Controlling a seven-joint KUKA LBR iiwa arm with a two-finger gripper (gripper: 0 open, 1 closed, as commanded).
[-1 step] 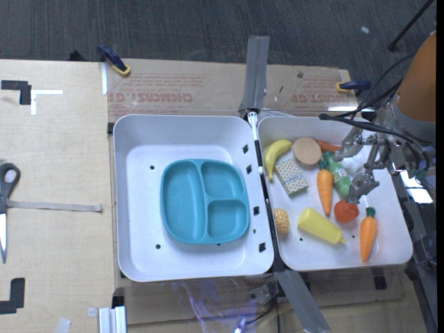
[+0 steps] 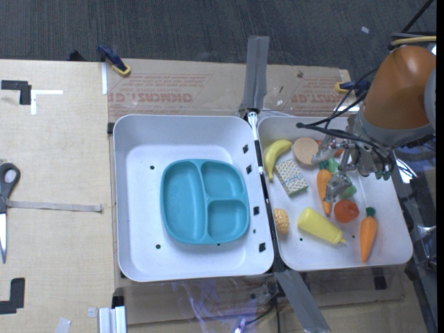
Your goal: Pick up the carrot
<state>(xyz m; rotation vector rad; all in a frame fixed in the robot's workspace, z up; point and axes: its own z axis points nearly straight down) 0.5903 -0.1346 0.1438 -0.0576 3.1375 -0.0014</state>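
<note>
Orange carrot (image 2: 368, 234) lies near-vertical, green top pointing up

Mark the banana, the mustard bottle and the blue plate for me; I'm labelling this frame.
banana (image 2: 275, 154): camera view, middle of its curved body.
mustard bottle (image 2: 318, 225): camera view, middle of its yellow body.
blue plate (image 2: 182, 193): camera view, floor of its large left compartment.

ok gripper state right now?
Gripper: cannot be told. It sits low in the right bin, right beside the upper carrot.
</note>
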